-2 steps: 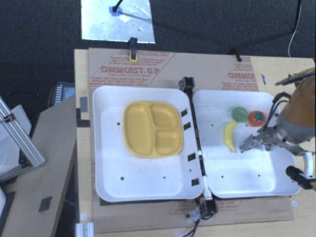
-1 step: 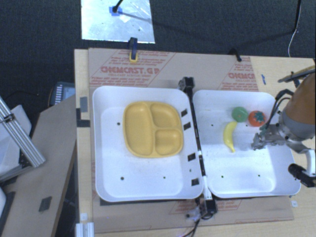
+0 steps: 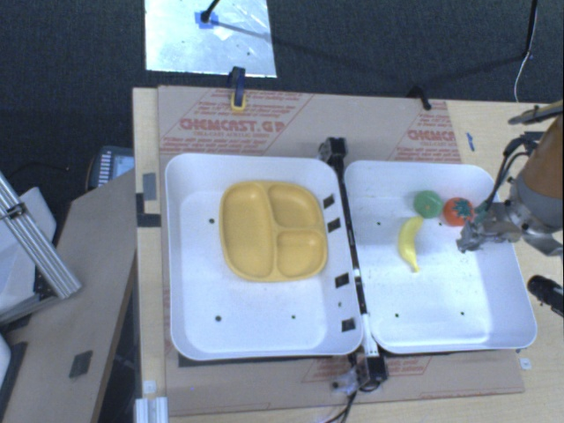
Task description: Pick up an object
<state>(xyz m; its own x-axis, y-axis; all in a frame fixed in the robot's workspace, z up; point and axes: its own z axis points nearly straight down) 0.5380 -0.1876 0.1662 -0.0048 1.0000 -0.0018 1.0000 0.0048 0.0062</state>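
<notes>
Bench (image 3: 291, 113), two white bins. Left bin (image 3: 189, 324): yellow divided plate (image 3: 271, 231). Right bin (image 3: 441, 315): banana (image 3: 411, 242), green ball (image 3: 428, 204), tomato (image 3: 456, 210). Gripper (image 3: 471, 237) right of banana; finger state unclear.

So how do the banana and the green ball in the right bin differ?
The banana is yellow, long and curved; the green ball is round and smaller. The banana lies nearer the bin's middle, while the green ball sits further back beside an orange-red ball. Both rest loose in the right bin, left of the tool.
</notes>
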